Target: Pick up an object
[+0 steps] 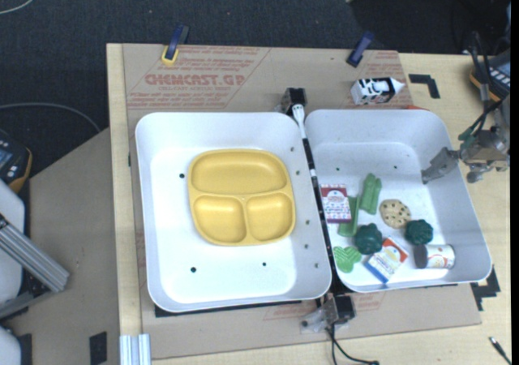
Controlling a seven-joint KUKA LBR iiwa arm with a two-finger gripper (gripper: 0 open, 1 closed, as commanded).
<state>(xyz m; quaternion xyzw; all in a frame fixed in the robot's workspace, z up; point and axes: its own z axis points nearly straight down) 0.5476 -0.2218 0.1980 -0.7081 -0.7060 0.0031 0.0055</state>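
The right bin (pixel 381 132) holds several small items in its near half: a red card pack (pixel 336 201), a green pickle (pixel 371 193), a round cookie (pixel 395 212), two dark green broccoli pieces (pixel 369 238) (pixel 419 231), a small white, orange and blue box (pixel 386 260) and a white and red tube (pixel 439 256). My gripper (pixel 457 169) hangs over this bin's right wall, up and to the right of the items. It is open, with nothing between its fingers.
The left bin (pixel 162 193) carries a yellow divided plate (pixel 242 195). A black-and-white patterned carton (pixel 377 89) lies on the board behind the right bin. Clamps (pixel 173 45) (pixel 360 49) grip the board's far edge.
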